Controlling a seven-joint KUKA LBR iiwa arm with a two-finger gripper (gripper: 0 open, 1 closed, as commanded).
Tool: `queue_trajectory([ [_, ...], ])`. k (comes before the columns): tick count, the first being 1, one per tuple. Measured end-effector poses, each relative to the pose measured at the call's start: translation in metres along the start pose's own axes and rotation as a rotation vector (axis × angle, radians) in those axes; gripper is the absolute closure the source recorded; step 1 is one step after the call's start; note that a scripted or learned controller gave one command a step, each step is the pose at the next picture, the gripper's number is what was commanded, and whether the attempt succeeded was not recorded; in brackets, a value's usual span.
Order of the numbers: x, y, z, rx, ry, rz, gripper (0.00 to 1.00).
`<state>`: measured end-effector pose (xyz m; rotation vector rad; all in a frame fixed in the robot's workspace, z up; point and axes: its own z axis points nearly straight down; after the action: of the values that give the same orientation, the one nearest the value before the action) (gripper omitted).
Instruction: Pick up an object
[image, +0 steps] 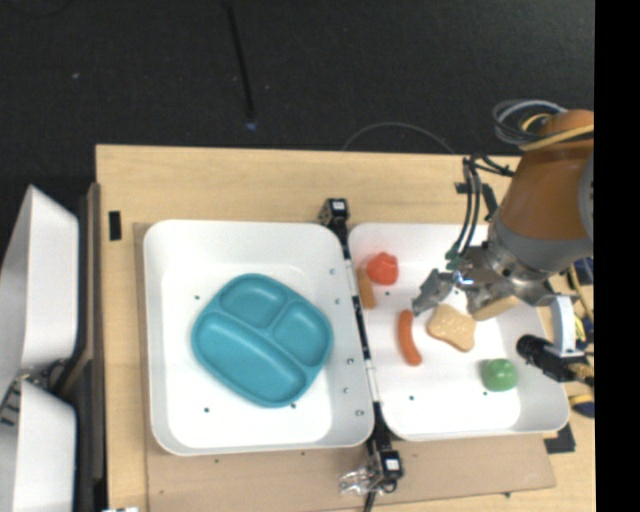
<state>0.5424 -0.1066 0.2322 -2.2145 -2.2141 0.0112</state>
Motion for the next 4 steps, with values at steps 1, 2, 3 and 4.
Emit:
queue_trajectory([
  [1, 0.0, 0.002, -0.007, -0.013, -0.002, -0.003, 0.0],
  [2, 0.002, -0.002, 0.037, -0.008, -0.003, 0.001, 0.0],
  [3, 0.008, 0.001, 0.084, -0.009, -0.003, 0.004, 0.0],
  [4, 0.007, 0.0, 0.134, -0.008, -0.003, 0.003, 0.0],
])
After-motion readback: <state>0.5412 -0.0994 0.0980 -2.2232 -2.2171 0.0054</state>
